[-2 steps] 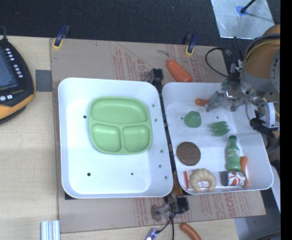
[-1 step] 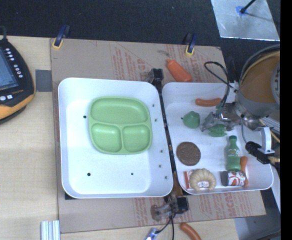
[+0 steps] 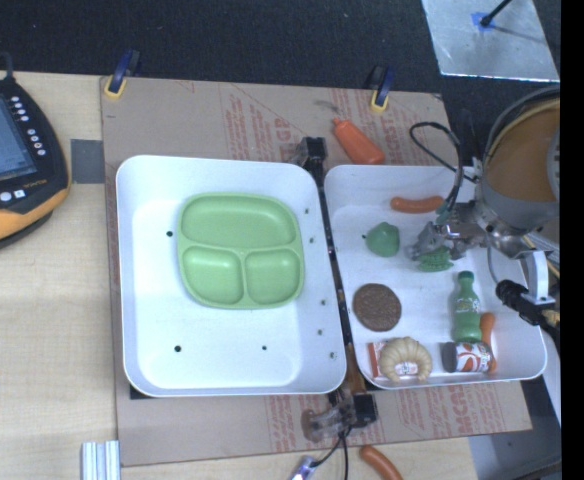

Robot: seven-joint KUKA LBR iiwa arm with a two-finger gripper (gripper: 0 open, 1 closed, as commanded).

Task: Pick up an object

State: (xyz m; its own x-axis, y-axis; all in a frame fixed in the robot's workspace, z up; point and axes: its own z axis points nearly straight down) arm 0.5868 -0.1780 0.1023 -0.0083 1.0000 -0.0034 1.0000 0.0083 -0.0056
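The camera view looks down on a bench where two shallow white bins sit side by side on a brown cardboard sheet. The left bin [image 3: 147, 268] holds a pale green divided plate [image 3: 240, 249], lying flat near its upper middle. The right bin [image 3: 357, 196] carries the loose objects: a green pepper-like piece [image 3: 382, 239] in its upper left part, an orange sausage-shaped piece [image 3: 416, 204] above and to the right of it, a dark brown round patty [image 3: 377, 306] near the left wall, a green bottle [image 3: 465, 308] lying toward the right side with a small carrot [image 3: 487, 324] just beside it, a pale bread roll [image 3: 406, 359] along the lower wall, and a small can [image 3: 466, 356] to the right of the roll. The arm [image 3: 520, 163] reaches in from the right, and its gripper [image 3: 436, 242] hangs low over the upper right part of the right bin, right at a small leafy green object [image 3: 434, 260], which lies between the pepper-like piece and the bottle. The gripper seems to touch this object, though the metal parts blur together there and whether the jaws are spread or pressed together cannot be told. Outside the bins, an orange carrot-like piece [image 3: 356, 142] rests on the cardboard above the right bin, and a control pendant [image 3: 12, 163] lies on the bench at far left.
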